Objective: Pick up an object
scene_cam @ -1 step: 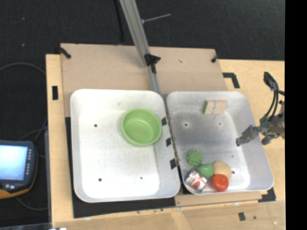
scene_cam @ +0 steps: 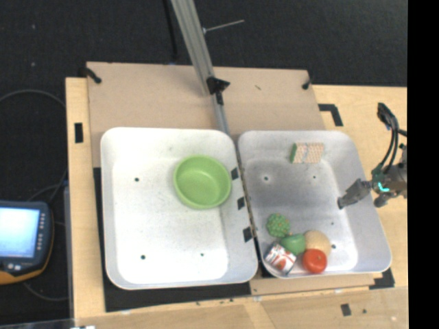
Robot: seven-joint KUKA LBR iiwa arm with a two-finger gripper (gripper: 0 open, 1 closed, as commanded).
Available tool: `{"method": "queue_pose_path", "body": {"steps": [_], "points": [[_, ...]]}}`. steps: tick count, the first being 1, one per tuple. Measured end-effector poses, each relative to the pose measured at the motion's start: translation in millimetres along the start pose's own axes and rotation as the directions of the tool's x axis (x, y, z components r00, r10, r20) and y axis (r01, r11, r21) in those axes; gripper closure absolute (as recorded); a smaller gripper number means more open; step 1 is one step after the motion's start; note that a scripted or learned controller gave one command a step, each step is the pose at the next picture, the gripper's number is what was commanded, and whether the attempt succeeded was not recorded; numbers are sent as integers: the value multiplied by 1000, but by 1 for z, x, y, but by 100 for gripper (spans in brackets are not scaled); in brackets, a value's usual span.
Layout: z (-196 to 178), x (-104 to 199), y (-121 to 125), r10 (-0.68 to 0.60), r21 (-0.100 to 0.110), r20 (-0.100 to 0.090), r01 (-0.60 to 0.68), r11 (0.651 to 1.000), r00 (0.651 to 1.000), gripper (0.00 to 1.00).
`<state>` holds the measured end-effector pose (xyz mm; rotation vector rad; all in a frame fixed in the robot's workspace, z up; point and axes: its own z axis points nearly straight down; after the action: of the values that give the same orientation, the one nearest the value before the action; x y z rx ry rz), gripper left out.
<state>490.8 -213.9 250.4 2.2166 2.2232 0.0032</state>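
Note:
A cluster of small objects lies in the right bin's near corner: a green broccoli-like piece (scene_cam: 278,225), a green round piece (scene_cam: 294,243), a beige ball (scene_cam: 317,239), a red ball (scene_cam: 315,260) and a red-and-white can (scene_cam: 279,258). A beige and green sponge (scene_cam: 306,153) rests near that bin's far side. My gripper (scene_cam: 354,193) hangs over the right bin's right side, well apart from the cluster, with nothing visible in it.
A green bowl (scene_cam: 202,181) sits in the left bin (scene_cam: 137,218). The right bin (scene_cam: 357,156) adjoins it. A metal pole (scene_cam: 195,43) slants up from between the bins. A handheld screen (scene_cam: 20,238) lies at the far left.

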Motion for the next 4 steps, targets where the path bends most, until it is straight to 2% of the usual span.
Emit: {"method": "queue_pose_path", "body": {"steps": [1,3,4], "points": [[56,9,-1,3,7,0,-3,1000,1000,0],[151,11,5,4,2,3,-4,1000,1000,0],[139,11,7,8,-4,3,-8,1000,1000,100]]}}
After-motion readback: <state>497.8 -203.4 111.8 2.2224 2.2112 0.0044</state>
